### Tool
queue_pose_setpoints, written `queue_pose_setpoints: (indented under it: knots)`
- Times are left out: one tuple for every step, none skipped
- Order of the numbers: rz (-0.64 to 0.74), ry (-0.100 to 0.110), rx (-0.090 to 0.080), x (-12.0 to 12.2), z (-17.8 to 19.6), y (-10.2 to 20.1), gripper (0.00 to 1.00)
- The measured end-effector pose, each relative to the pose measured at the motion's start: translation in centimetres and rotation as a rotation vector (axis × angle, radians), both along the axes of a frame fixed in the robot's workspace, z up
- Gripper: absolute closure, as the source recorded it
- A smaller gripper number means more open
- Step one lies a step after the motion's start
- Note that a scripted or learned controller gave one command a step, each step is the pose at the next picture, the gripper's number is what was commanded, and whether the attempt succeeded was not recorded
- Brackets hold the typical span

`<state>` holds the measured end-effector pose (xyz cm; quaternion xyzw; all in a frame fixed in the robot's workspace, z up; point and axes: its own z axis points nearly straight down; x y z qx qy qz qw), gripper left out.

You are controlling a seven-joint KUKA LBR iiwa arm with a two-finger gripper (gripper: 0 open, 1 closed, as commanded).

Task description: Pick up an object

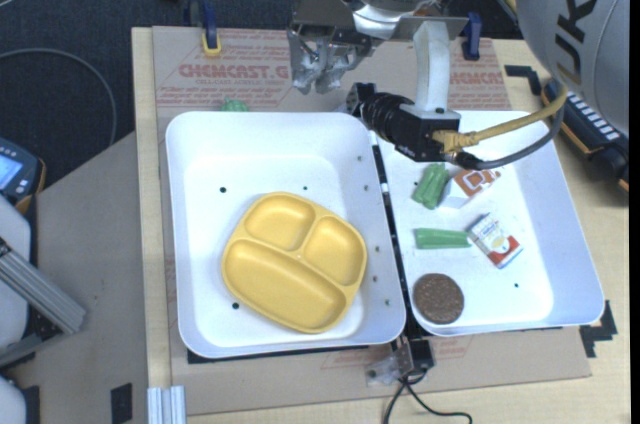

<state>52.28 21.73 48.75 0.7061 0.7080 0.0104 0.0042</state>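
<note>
My gripper hangs above the bench just behind the left bin's far rim, nothing visible between its metal fingers. A yellow divided plate lies in the left bin. The right bin holds a green block, a flat green strip, a brown round disc, and two small red-and-white packets.
A black camera mount with a yellow cable sits over the divider between the bins. Blue clamps hold the cardboard base at the back. A small green piece lies behind the left bin.
</note>
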Motion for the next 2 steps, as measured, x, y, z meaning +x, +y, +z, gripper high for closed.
queue_pose_setpoints:
  knots:
    - [-0.004,0.034,-0.014,-0.4,-13.1,0.2,1.00]
    - [-0.005,0.038,-0.016,-1.1,-30.0,-1.0,1.00]
